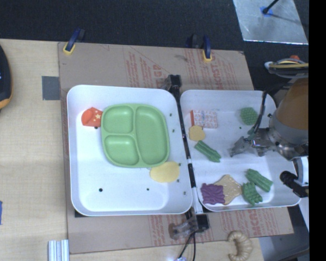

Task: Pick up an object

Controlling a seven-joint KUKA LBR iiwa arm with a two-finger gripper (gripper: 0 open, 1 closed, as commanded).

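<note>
Over on the right side of the frame, my gripper (243, 147) hangs with fingers spread and nothing between them, in the right bin (228, 98). Closest target is the green bean-pod toy (207, 151), just left of me near the bin's middle. Probably light, firm plastic (maybe slick), so I'd pinch across its narrow width.

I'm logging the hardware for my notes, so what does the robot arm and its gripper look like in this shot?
The arm is a rounded body with an orange band over grey. A thin dark cable curves down beside it. The gripper is dull grey metal with slim pointed fingers, over the right bin.
</note>
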